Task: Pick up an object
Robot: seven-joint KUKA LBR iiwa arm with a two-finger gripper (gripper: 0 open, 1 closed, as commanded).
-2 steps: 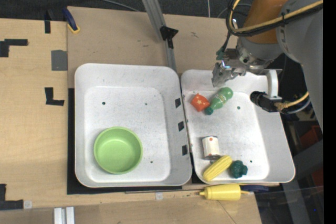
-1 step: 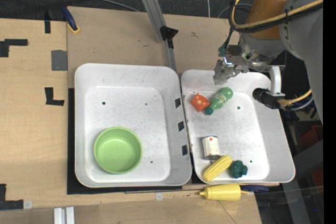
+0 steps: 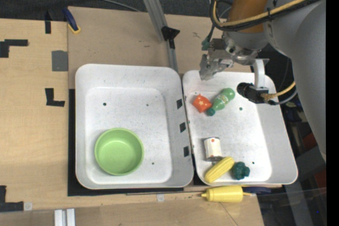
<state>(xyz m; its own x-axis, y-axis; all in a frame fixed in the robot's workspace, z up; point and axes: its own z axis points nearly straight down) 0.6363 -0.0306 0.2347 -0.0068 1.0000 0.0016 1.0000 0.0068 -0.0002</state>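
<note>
yellow bottle (image 3: 224,194) lying just outside right bin (image 3: 265,129) front rim, corn (image 3: 219,169), teal piece (image 3: 241,170), small can (image 3: 213,148) sitting inside near front, orange piece (image 3: 201,103) and green bottle (image 3: 221,100) lying farther back, gripper (image 3: 208,72) hovering over back-left corner, finger opening can't tell, nothing visibly gripped

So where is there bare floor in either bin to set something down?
Left bin: everything above and right of the green bowl. Right bin: the strip between the green bottle and the white can. Its near edge is crowded by corn and a dark green lump.
</note>
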